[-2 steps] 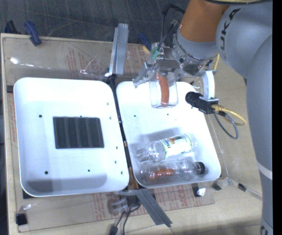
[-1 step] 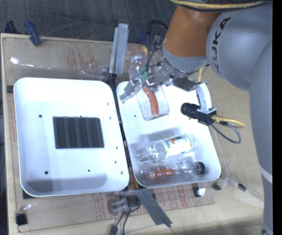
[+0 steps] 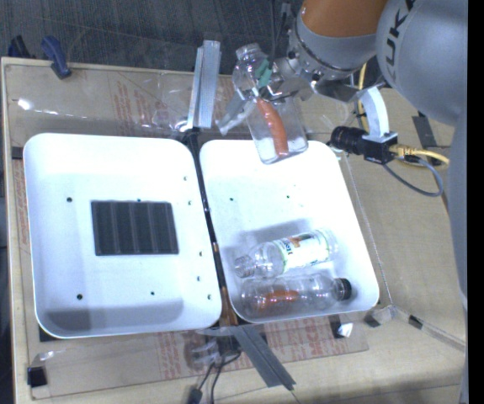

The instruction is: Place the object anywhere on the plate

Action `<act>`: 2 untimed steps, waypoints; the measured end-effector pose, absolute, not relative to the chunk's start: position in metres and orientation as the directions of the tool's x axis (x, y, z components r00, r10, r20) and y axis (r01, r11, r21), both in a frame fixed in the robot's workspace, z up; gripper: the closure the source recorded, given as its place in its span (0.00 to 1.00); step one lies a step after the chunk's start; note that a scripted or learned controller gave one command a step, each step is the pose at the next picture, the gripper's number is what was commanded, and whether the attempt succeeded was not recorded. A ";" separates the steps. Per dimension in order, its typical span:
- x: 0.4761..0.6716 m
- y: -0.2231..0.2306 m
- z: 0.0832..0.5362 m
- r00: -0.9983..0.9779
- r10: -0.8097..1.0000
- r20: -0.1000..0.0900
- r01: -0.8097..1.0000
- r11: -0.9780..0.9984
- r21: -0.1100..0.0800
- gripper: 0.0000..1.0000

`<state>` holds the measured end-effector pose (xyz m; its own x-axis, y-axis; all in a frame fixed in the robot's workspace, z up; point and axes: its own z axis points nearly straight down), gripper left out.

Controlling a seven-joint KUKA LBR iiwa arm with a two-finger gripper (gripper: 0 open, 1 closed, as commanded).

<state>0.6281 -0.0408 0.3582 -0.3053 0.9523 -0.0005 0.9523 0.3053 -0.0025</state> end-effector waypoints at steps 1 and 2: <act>0.587 -0.019 0.300 -0.417 0.909 0.001 0.909 0.417 -0.004 1.00; 0.568 0.029 0.275 -0.612 0.791 0.002 0.791 0.612 -0.005 1.00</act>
